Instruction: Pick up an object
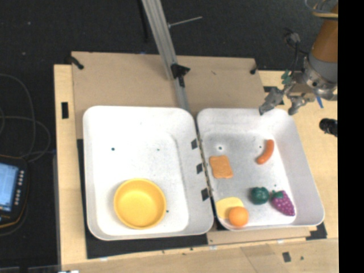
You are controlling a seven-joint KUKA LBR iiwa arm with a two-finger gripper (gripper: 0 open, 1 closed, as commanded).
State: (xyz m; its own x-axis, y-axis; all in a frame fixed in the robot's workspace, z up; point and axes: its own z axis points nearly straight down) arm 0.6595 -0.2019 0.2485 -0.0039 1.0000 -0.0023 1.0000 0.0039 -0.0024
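objects for picking lie in the right bin [296, 147], toward the lower right of the frame: an orange sausage-shaped piece [265, 152] near the bin's right wall, a tan square cracker or toast [220, 166] left of it near the divide between the bins, a dark green round thing [259, 195] lower down, a purple grape bunch [282, 203] just beside it on the right, and at the bin's bottom edge an orange ball [238, 216] resting against a pale yellow piece [227, 204]. my pincer [282, 104] hangs at the upper right of the frame, over the top right corner of that bin, well apart from all of these; its two fingers are spread wide with nothing between them. my arm [326, 44], with its orange band, rises from it toward the top right corner of the frame. the left bin [136, 129] sits in the middle left of the frame, touching the right one, and holds a yellow bowl [140, 203] near its lower edge. a grey metal pole [162, 36] slants from the top centre of the frame to the gap between the bins. a dark handheld screen [10, 189] lies at the left edge.
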